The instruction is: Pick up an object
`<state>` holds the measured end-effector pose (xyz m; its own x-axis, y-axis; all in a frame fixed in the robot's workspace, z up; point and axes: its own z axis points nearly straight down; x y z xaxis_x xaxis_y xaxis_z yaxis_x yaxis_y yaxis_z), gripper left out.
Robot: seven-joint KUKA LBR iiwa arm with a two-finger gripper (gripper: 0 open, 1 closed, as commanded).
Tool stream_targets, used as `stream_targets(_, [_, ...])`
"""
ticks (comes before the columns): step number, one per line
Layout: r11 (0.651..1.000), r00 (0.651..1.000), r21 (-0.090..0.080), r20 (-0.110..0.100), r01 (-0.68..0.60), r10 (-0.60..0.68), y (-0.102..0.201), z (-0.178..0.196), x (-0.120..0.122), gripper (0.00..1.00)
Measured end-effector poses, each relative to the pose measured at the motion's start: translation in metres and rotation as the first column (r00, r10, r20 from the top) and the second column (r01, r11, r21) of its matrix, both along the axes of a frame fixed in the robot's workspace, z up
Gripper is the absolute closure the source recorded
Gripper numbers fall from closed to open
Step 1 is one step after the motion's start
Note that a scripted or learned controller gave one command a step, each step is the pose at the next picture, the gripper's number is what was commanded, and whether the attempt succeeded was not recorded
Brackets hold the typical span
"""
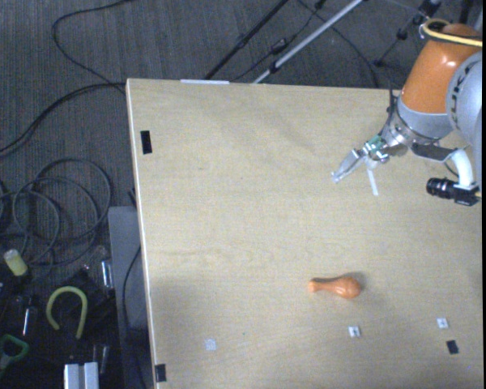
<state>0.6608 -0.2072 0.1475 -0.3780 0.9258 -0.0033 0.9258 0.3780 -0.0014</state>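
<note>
The arm reaches in over the counter's (227, 217) right edge, its orange band showing near the far right corner. Its hand (358, 177) hangs above the bare wood on the right half of the counter, toward the far edge, with its two thin pale fingers (345, 168) spread well apart and nothing between them.

The one loose thing on the counter is a small orange object (337, 287) (pear-shaped, with a thick rounded end and a narrow neck pointing toward the left edge). It lies on its side toward the near edge, right of the middle, well apart from the hand and nearer the viewer than it.

A few small markers (354, 331) sit on the wood close to the near right corner, and a black tab (146, 142) is fixed beside the left edge near the far corner. Dark cables (49, 209) loop on the floor left of the counter.
</note>
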Motion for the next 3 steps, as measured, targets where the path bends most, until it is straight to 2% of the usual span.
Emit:
stream_targets(1, [1.000,1.000,0.000,0.000,0.000,0.000,0.000,0.000,0.000,0.00])
stream_targets(2, [0.976,0.976,0.001,0.000,-0.220,0.220,-0.016,-0.063,0.008,0.00])
stream_targets(3, [0.976,0.976,-0.001,0.003,-0.220,0.220,-0.015,-0.053,0.009,1.00])
